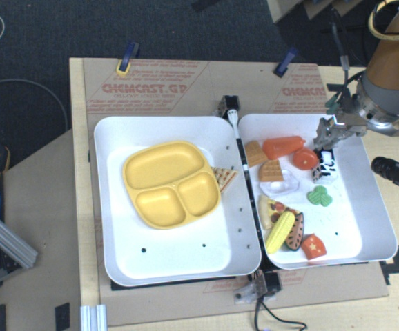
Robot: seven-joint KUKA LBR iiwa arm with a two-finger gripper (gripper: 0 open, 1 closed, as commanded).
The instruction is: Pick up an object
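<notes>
Camera view: the gripper (pixel 322 163) hangs low over the right bin (pixel 365 205), near its far edge, just beside a red tomato toy (pixel 304 159); whether the jaws are apart or together cannot be told. A yellow divided plate (pixel 170 182) lies in the left bin (pixel 117 233).

arm (pixel 391 61) entered from right edge of view, upper part of frame. orange band sat above grey wrist, wrist angled down and to left. gripper (pixel 324 163) hung below wrist, black-and-white fingertip section pointed downward, sat low over right half of view. metal bracket and cabling ran along wrist housing. second dark link stuck out at right edge, below wrist. finger opening unreadable from this angle.
</notes>
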